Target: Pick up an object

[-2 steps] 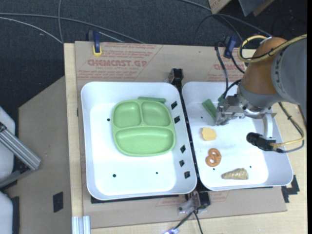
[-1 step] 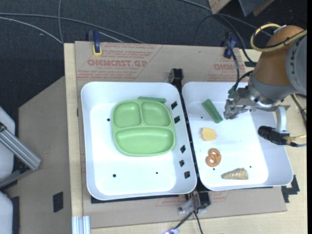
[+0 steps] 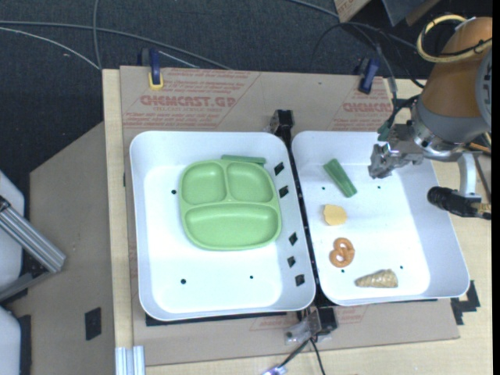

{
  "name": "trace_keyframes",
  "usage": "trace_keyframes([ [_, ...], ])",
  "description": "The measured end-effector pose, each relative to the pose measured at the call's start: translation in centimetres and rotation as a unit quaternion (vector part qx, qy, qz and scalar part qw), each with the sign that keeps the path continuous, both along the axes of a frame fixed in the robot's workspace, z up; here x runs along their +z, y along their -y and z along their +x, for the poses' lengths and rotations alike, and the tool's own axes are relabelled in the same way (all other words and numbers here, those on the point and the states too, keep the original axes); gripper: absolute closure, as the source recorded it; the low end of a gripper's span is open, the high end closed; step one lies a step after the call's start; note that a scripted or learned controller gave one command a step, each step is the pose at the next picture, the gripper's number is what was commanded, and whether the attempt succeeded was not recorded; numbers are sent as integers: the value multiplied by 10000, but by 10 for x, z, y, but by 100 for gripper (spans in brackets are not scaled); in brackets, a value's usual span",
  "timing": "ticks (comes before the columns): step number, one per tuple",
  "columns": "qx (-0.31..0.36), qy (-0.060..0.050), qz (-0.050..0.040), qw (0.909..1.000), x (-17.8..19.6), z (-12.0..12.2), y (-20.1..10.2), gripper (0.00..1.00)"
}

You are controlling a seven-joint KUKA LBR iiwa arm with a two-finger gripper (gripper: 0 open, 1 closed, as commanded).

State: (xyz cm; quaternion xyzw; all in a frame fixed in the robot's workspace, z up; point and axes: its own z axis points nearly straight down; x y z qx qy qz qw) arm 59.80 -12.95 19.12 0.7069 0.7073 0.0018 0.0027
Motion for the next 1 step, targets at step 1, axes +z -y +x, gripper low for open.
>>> trace_keyframes([
  [1, 2, 5, 0, 10000, 48, 2, 0, 100],
])
